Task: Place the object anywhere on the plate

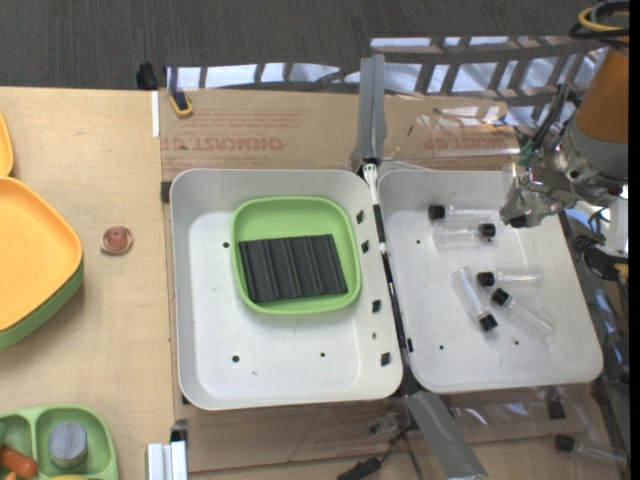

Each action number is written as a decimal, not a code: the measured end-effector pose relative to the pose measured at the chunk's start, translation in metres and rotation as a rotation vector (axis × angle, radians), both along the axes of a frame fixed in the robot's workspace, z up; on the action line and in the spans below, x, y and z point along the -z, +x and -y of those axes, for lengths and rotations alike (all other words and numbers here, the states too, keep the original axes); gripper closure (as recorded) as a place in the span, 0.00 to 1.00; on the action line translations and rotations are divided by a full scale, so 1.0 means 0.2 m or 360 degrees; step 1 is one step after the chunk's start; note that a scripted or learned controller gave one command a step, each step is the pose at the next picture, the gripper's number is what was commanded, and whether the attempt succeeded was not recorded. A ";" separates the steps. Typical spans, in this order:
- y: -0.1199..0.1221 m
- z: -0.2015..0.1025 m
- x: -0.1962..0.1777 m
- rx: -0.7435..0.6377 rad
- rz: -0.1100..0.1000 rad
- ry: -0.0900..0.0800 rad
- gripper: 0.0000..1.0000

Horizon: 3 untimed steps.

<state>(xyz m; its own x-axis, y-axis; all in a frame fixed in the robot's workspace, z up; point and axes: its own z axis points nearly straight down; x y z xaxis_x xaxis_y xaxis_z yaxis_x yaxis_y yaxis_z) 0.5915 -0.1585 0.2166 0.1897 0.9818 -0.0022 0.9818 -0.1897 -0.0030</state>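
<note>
Camera view shows the tool [520,211] over the right bin's [560,363] far right corner; whether it is wide or narrow I cannot tell. Clear vials [487,293] with black caps lie in this bin, well apart from the green plate [295,215] in the left bin [205,363], which carries a dark ribbed block [292,267].

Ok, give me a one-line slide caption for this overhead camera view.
Claw at right bin's upper edge near clear black-capped tubes; green plate with dark ridged block in left bin.

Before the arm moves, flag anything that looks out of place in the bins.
Nothing looks damaged or spilled. The clear vials lie scattered at different angles in the right bin. The green plate in the left bin already bears a dark ridged block, lying slightly askew.
</note>
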 end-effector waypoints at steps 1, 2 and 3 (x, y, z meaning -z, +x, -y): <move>-0.25 0.08 0.26 -0.0185 -0.0001 0.0004 1.00; -0.57 -0.07 0.11 -0.0450 0.0000 0.0005 1.00; -0.57 -0.35 -0.03 -0.0771 0.0004 0.0003 1.00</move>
